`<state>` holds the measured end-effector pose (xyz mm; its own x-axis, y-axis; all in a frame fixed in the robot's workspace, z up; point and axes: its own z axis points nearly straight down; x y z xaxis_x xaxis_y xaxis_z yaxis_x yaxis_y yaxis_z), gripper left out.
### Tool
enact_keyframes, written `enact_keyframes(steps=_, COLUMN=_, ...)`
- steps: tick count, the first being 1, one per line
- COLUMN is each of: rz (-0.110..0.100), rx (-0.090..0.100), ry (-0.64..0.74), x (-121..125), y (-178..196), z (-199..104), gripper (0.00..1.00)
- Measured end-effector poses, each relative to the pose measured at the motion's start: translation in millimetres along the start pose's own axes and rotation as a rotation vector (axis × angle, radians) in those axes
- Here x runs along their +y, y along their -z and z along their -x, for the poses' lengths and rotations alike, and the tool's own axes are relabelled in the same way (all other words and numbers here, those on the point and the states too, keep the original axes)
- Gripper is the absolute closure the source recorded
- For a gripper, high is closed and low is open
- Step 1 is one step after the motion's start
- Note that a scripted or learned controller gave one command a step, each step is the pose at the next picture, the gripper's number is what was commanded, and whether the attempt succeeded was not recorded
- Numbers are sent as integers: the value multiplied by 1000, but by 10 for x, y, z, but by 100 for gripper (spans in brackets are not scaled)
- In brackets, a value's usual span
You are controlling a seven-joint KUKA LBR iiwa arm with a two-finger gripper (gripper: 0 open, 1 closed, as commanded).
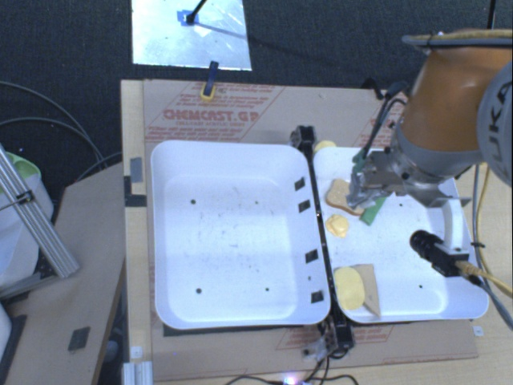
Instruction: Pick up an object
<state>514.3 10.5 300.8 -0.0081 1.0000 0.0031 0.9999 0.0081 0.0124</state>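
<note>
Plainly, you had the claw (pixel 362 192) low over the far part of the right bin (pixel 401 283), right at the edge of a tan slab (pixel 340 194) that lay close to that bin's left wall. You could not tell whether the claw was apart or together.

A green piece (pixel 372 212) lay just beside the claw on its near side. Nearer along the same wall you had a small yellow lump (pixel 337 226), then a round yellow piece (pixel 348 287) touching a tan wedge (pixel 369 289). A pale yellow ball (pixel 325 146) sat at the far left corner of that bin.

The left bin (pixel 232 239) stood alongside. Both bins rested on a cardboard sheet (pixel 264 99) laid over the tabletop (pixel 88 239). You could read "CHEMCAST GP" printed on it in red, while the smaller line beneath was too blurred to make out.
</note>
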Motion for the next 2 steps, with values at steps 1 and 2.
enact_keyframes(steps=1, rz=-10, rx=1, ry=4, x=-26, y=-46, z=-845, gripper=100)
enact_keyframes(steps=2, rz=7, rx=-1, ry=-11, x=-251, y=1274, z=-258, gripper=100)
